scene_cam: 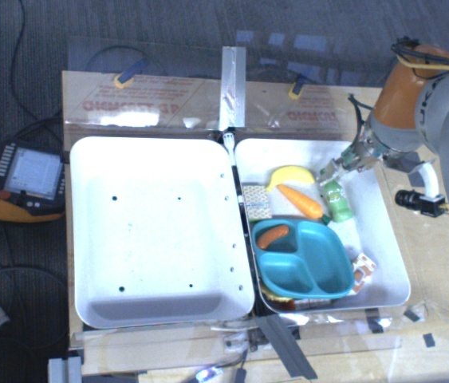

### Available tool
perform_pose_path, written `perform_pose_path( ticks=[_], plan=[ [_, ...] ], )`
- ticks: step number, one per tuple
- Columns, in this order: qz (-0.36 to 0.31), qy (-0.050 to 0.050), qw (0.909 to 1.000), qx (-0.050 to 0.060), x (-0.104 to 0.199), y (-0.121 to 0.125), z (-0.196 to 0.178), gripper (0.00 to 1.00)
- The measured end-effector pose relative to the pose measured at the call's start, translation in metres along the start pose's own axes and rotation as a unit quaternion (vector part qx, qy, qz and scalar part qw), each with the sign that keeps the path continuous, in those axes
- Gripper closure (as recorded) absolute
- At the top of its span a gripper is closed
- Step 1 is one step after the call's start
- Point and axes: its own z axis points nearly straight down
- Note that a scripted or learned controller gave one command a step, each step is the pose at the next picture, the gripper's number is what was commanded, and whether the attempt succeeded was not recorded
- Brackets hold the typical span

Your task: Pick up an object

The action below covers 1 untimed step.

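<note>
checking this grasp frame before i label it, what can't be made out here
- End effector, camera view: too small and blurred against the green object to tell whether anything is gripped.
- Packet: mostly hidden by the blue tray.
- Arm: cut off by the right edge.

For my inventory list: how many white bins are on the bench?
2. The left white bin sits beside the right white bin, which holds a blue tray, a carrot and other items.

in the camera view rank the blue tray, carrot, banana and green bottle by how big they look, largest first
1. blue tray, by far the largest
2. carrot
3. banana and green bottle: these look about alike, and the carrot covers part of the banana, so I won't rank them
</note>
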Motion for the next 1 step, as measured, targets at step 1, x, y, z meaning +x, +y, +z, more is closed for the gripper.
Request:
perform_pose_path(
  ticks=[1],
  plan=[
    [0.089, -0.001, 0.996, 0.002, 0.0317, 0.0258, -0.093, 1.0]
  ],
)
